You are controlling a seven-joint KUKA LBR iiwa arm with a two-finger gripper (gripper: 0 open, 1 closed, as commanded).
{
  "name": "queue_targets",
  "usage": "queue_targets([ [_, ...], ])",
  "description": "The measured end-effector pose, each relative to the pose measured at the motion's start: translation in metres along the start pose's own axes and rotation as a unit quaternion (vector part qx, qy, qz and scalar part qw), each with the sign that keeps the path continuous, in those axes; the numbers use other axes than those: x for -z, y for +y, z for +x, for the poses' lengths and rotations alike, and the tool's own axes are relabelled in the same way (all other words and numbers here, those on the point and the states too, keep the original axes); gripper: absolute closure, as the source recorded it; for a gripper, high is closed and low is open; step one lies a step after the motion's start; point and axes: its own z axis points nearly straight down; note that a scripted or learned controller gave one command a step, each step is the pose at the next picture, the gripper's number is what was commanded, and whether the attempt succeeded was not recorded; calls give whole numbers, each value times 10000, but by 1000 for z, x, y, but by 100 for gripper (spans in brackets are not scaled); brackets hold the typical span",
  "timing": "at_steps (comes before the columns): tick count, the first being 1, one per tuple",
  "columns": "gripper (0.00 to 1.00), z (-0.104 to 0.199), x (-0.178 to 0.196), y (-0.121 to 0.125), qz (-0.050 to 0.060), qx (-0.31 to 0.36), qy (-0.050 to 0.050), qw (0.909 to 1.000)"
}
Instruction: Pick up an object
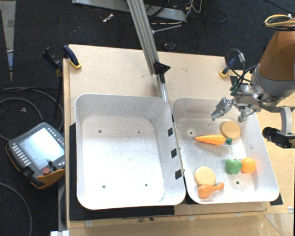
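1. Camera view: jaws [233, 109] appear spread and empty, poised over the right bin [266, 189] because the toys lie there.
2. Nearest is the tan disc [230, 129], just below them, beside the carrot [210, 139]; contact is hard to judge.

The pale wooden desk [115, 70] carries two shallow white bins side by side, the left bin [122, 148] and the right bin [262, 158], with clamps at its back corners.
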Motion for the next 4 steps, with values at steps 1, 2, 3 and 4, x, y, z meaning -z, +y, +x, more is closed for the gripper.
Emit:
queue_targets([
  [1, 0, 0, 0, 0, 0, -6, 0, 10000],
  [2, 0, 0, -43, -2, 15, -11, 0, 10000],
  [3, 0, -2, -107, -7, 29, -15, 4, 10000],
  [4, 0, -5, -137, -1, -116, -16, -42, 9999],
])
